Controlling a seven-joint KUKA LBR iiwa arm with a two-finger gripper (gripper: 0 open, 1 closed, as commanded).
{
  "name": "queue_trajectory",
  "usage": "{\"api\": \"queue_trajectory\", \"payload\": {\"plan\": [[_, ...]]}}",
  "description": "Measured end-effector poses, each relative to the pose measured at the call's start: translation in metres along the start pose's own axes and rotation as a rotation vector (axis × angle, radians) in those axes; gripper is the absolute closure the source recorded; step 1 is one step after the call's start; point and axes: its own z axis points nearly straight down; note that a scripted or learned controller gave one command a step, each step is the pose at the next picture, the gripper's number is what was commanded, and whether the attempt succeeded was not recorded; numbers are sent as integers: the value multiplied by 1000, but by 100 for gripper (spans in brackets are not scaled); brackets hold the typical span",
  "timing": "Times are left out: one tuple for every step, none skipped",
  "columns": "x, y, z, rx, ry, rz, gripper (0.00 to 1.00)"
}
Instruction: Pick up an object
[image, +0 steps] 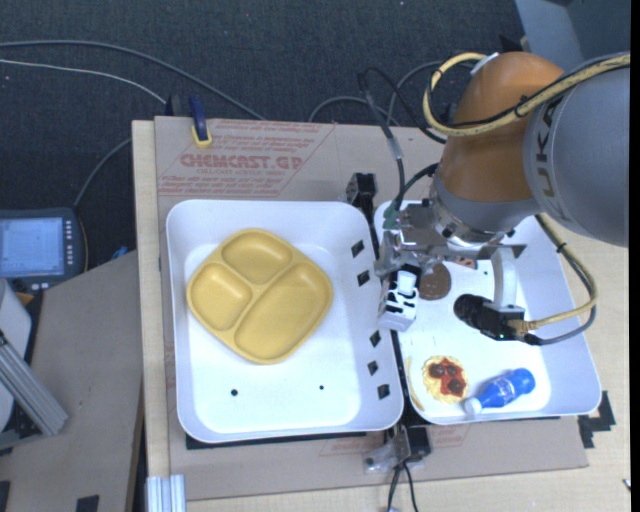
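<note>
You are looking down on the yellow divided plate (260, 295), which is lying flat in the left bin (180, 330), slightly toward that bin's far side. To the right of the plate, the gripper (400, 300) is hanging over the seam where the left bin is meeting the right bin (565, 290). Its white and black tip is pointing down just past the plate's right edge, apart from it. You cannot tell from this angle whether the claw is clenched or released, and nothing is showing in its grasp.

The arm (500, 110), with its orange band, is reaching in from further right of the plate and is covering the far part of the right bin. A brown round piece (434, 286) is lying just right of the gripper, on the side away from the plate. Nearer to you and right of the plate, a small pizza toy (445, 377) is sitting in the right bin. A blue bottle (500, 389) is lying on its side just beyond it, further still from the plate.
</note>
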Motion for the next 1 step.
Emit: {"api": "queue_trajectory", "payload": {"plan": [[61, -3, -1, 1, 0, 0, 100]]}}
